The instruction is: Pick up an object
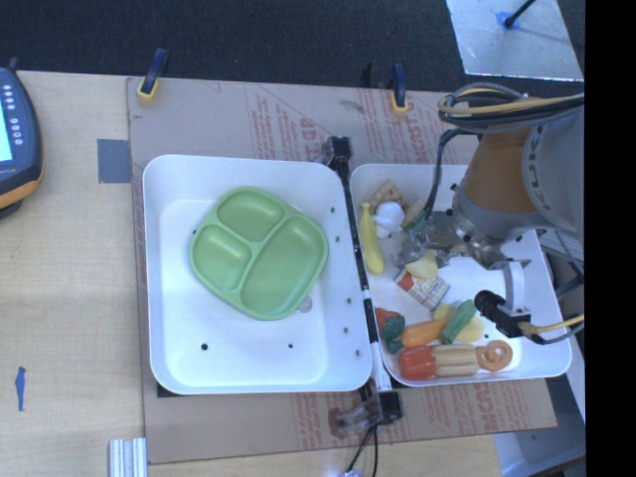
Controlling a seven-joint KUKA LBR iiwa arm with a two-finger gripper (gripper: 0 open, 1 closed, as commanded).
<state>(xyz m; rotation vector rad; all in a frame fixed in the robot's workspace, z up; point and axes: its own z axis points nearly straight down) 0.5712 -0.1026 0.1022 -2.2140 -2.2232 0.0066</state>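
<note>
The right white bin (pixel 552 286) holds several toy foods: a yellow banana (pixel 371 243), a white lump (pixel 390 215), a small printed box (pixel 429 290), an orange carrot (pixel 427 332), a red tomato (pixel 416 364), a hot dog bun (pixel 456 360) and a ringed donut (pixel 495 354). My gripper (pixel 427 242) is low in this bin's upper middle, just right of the banana and directly above a pale yellow piece (pixel 423 266). The grey arm with its orange band (pixel 502 172) covers the bin's upper right part. I see nothing clearly held.
The left white bin (pixel 169 266) carries a green divided plate (pixel 260 251). A dark divider rail (pixel 353 237) runs between the bins. Clamps stand on the board's far edge (pixel 397 92). A handheld pendant (pixel 15 137) lies at the far left of the bench.
</note>
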